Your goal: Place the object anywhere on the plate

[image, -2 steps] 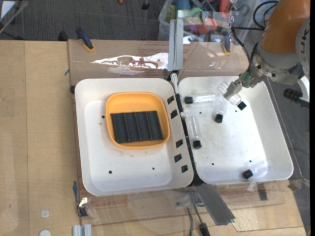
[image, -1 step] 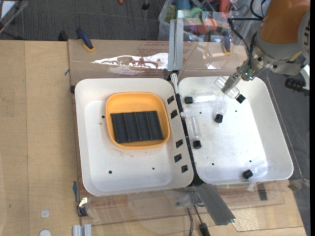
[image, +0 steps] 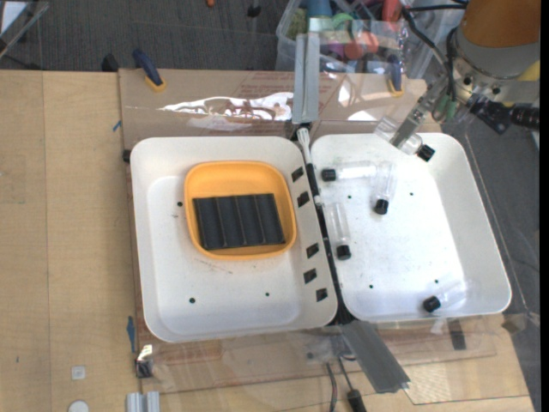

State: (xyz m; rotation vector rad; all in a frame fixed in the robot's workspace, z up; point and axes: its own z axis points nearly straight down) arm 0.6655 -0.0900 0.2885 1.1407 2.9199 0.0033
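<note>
The gripper (image: 407, 132), under the grey arm (image: 502, 15) with its orange band, hung well right of the plate (image: 236, 172); whether it was open or closed could not be told. A black ridged slab (image: 238, 221) lay flat on that rounded orange plate. Right of the plate, clear black-capped tubes (image: 356, 172) lay scattered in a glossy white bin (image: 480, 256) on the wooden bench (image: 51, 230)

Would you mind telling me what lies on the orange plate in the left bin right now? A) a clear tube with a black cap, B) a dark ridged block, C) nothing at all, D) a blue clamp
B: a dark ridged block lies across the orange plate in the left bin, while the clear tubes are in the right bin.
</note>
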